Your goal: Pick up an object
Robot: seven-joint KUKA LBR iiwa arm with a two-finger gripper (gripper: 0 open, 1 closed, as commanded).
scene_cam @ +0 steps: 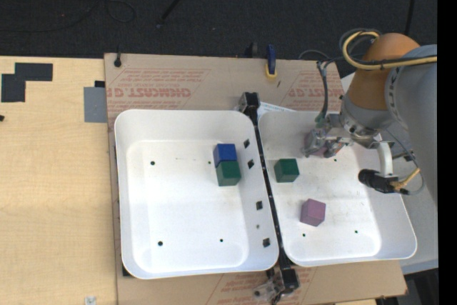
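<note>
In the right bin lie a green cube near its left wall and a purple cube closer to the front. In the left bin a blue cube sits touching a dark green cube. My gripper hangs over the back part of the right bin, to the right of and behind the green cube. Nothing shows between its fingers.
The grey arm with its orange band comes in from the right over the right bin's far corner. A black divider runs between the two bins. Brown cardboard lies under both bins; a blue clamp stands at its back edge.
</note>
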